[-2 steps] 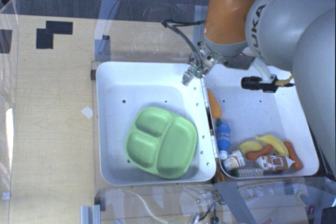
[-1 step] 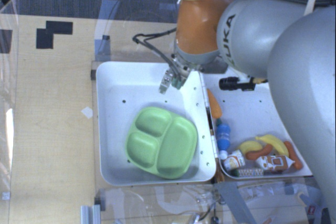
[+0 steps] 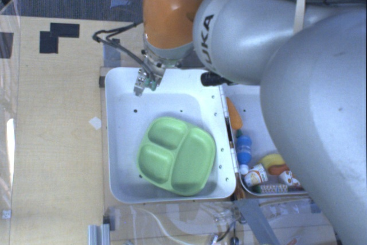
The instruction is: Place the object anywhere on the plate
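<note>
Plate [image 3: 176, 155]: green, 3 compartments, lower centre of left bin [image 3: 117, 135]. Your tool [image 3: 142, 84] hangs near bin's top-left corner, apart from plate. Can't tell tool state or whether it carries anything.

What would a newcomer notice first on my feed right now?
The huge grey arm with its orange band covers the upper right, its tool hanging over the left bin's far corner. Next comes the green plate, divided into compartments, lying in that bin nearer the camera. A blue bottle and other small items sit in the right bin.
</note>
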Action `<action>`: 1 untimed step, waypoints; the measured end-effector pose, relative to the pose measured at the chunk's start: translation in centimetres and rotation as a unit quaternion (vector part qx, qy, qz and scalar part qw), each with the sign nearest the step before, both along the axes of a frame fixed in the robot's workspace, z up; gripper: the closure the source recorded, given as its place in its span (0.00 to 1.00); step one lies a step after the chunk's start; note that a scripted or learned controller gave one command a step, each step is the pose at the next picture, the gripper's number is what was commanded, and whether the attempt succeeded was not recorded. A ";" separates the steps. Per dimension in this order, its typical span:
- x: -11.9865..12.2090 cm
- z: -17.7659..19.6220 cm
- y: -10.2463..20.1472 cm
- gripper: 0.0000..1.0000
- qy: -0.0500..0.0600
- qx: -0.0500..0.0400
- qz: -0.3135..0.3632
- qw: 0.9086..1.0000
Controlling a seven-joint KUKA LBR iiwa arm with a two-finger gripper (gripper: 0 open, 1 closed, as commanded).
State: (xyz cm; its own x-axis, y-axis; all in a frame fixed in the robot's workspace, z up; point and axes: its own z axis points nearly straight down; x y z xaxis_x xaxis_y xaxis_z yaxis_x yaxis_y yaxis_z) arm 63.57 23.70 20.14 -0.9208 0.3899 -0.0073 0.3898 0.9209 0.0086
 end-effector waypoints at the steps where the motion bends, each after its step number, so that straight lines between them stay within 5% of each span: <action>1: 1.3 -4.0 -0.1 1.00 -0.001 -0.002 0.216 0.976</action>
State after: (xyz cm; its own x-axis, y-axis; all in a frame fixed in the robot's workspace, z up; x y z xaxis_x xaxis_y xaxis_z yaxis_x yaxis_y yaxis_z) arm 64.90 23.58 16.14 -0.9994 -0.0345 -0.0095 -0.0346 0.9994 0.0049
